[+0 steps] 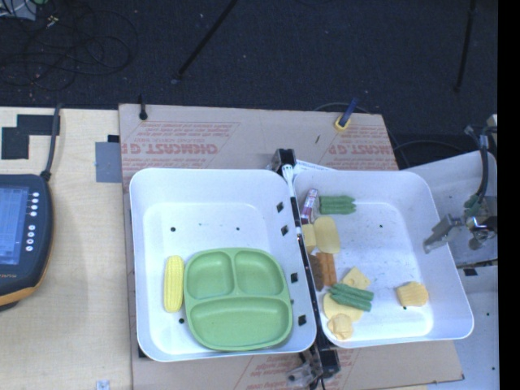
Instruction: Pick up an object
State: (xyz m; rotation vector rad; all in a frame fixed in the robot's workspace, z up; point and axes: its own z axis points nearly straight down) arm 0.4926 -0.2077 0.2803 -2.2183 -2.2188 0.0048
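the gripper (443, 232) sits at the right edge of the frame over the right bin's (443, 319) rim; whether its jaws are wide or narrow, i cannot tell.

Two white bins stand side by side, the left bin (154, 193) and the right bin (422, 193); the left one holds one green divided plate (237, 299) and one yellow corn cob (173, 283); the right one holds two green bean pods, one near the top (336, 205) and one lower down (352, 297); one brown piece (324, 270); several pale yellow pieces, about five, one of them (413, 294) lying apart.
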